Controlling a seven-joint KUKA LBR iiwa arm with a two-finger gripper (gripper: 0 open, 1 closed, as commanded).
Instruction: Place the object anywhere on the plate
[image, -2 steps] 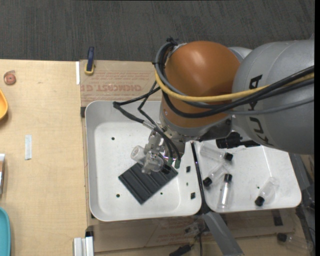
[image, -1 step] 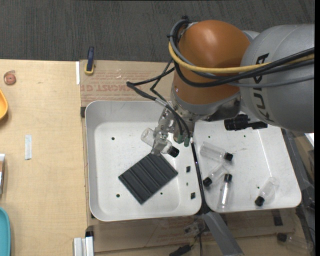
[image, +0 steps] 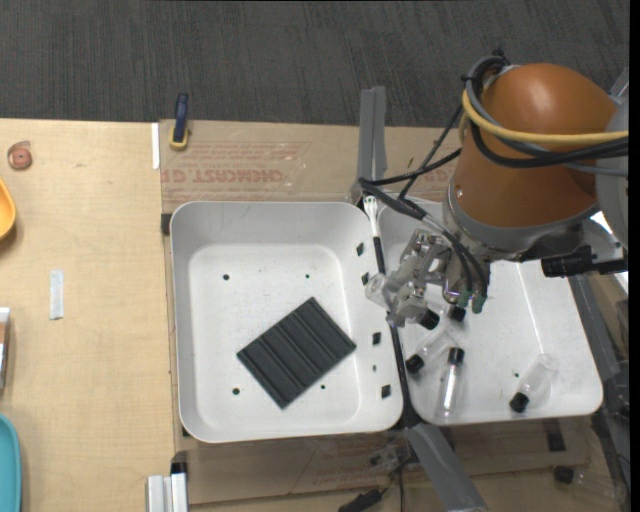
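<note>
The arm (image: 530, 150) reaches in from the right and stands over the right bin (image: 570, 400). Its hand (image: 425, 290) hangs above the left part of that bin, close to the divider between the two bins. Whether the hand is spread or pressed together cannot be told; cables and metal parts obscure it.

Three clear vials with black caps lie on the floor of the right bin. The first vial (image: 428, 352) lies just below the hand, long axis diagonal, cap toward the lower left. The second vial (image: 450, 380) lies just beside it, long axis nearly vertical in the view, cap at the upper end. The third vial (image: 532, 385) lies well apart toward the lower right corner, long axis diagonal, cap toward the lower left. No vial is seen between the fingers.

The left bin (image: 200, 380) holds a dark ribbed rectangular plate (image: 297, 352), lying flat and rotated, long axis running from lower left to upper right.

Both bins rest on a cardboard sheet (image: 240, 170) on the wooden surface (image: 80, 230).
</note>
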